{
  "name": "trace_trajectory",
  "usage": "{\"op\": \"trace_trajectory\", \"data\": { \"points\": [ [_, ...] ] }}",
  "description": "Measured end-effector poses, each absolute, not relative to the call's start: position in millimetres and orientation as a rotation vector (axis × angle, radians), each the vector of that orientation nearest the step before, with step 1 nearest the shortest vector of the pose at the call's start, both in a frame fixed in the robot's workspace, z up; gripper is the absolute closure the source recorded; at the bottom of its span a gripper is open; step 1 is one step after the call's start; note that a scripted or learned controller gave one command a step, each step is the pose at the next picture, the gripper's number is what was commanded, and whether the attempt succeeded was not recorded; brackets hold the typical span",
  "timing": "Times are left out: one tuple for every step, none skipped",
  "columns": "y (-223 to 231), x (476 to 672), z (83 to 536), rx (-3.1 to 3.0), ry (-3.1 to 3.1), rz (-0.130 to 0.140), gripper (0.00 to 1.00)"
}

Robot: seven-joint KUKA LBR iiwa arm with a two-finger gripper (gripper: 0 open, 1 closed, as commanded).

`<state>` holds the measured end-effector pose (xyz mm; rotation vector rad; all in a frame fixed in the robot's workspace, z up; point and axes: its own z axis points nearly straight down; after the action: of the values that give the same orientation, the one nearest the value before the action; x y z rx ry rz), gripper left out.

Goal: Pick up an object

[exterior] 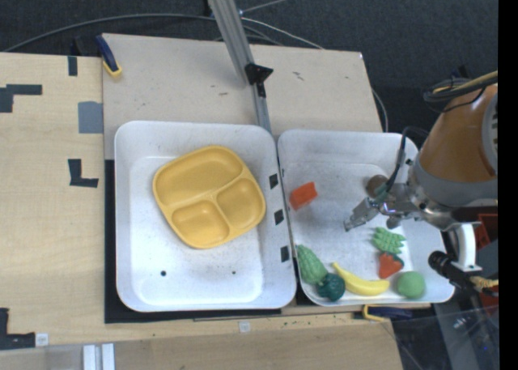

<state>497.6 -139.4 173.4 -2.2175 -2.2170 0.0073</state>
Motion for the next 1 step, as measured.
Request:
{"op": "trace_trajectory", "data": {
  "points": [
    [-140.5, 485.3, 118.1, -2.216, -2.216, 0.008, 0.0]
  ]
}}
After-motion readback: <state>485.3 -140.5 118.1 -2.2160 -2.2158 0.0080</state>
